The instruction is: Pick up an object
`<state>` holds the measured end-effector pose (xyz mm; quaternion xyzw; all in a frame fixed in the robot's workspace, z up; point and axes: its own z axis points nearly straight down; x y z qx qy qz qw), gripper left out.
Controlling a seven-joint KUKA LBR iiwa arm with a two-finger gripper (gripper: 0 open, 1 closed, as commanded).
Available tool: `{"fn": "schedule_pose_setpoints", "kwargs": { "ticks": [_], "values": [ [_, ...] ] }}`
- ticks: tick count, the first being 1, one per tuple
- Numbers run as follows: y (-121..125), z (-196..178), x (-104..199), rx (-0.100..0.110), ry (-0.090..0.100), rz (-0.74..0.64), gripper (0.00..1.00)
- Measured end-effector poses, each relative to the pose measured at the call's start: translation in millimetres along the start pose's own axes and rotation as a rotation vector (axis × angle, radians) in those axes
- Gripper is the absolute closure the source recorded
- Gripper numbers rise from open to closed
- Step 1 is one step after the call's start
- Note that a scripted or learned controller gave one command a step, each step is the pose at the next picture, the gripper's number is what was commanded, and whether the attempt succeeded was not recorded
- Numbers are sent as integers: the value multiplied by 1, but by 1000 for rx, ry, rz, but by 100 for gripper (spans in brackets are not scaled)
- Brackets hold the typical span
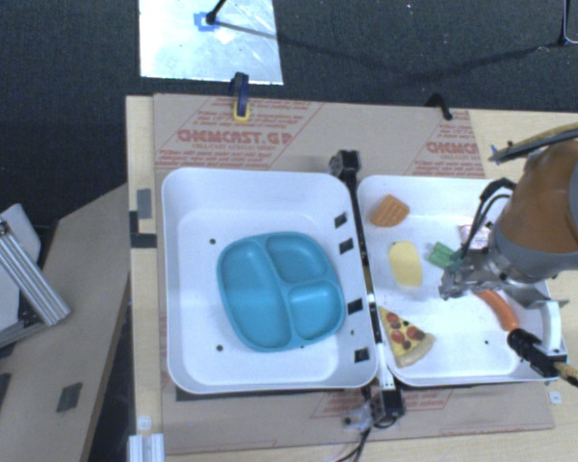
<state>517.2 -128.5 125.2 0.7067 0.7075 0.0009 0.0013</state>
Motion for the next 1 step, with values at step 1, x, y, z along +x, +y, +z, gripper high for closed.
{"fn": "schedule_pose_setpoints", "kwargs": {
  "ticks": [1],
  "values": [
    [7, -45, 3, -3, -1, -3, 100]
  ]
}}
